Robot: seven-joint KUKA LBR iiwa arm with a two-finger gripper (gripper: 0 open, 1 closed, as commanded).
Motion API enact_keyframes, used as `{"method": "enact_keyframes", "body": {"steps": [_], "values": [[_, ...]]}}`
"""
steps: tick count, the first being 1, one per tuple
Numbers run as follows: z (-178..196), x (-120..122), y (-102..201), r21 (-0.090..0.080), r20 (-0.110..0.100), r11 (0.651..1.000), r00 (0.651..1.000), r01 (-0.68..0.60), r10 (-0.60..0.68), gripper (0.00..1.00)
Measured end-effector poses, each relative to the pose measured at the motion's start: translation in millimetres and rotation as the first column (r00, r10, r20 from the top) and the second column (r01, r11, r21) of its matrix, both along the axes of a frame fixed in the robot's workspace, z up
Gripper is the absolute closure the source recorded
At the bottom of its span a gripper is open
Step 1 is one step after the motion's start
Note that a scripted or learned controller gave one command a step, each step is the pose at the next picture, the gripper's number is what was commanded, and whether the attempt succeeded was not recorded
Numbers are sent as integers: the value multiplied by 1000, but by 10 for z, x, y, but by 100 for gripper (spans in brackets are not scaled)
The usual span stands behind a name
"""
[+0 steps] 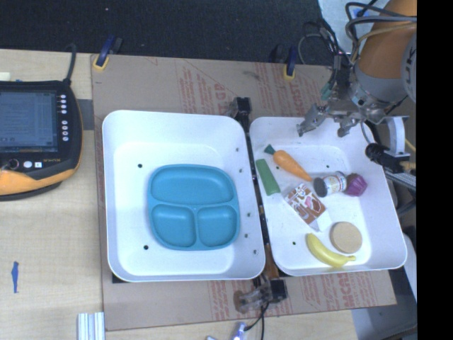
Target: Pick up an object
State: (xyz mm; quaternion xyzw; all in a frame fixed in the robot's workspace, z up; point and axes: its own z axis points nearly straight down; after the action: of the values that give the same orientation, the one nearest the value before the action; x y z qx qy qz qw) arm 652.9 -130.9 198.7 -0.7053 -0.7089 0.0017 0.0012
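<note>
My gripper (327,125) hangs open over the far edge of the right bin (393,211), with nothing between its fingers. Below it in that bin lie an orange carrot (291,163), a green stick (267,177), a brown and white packet (305,203), a small bottle with a purple end (341,184), a round tan disc (346,236) and a yellow banana (326,251). The carrot is the closest thing to the gripper, a little nearer to the camera and to its left.
The left bin (120,190) holds a blue divided plate (192,205). A tablet controller (35,134) lies on the bench at far left. Clamps and cables sit along the board's far edge.
</note>
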Motion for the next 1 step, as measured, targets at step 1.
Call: {"method": "enact_keyframes", "body": {"steps": [1], "values": [[-587, 27, 330, -1, -2, 1000, 1000, -2, 2, 0]]}}
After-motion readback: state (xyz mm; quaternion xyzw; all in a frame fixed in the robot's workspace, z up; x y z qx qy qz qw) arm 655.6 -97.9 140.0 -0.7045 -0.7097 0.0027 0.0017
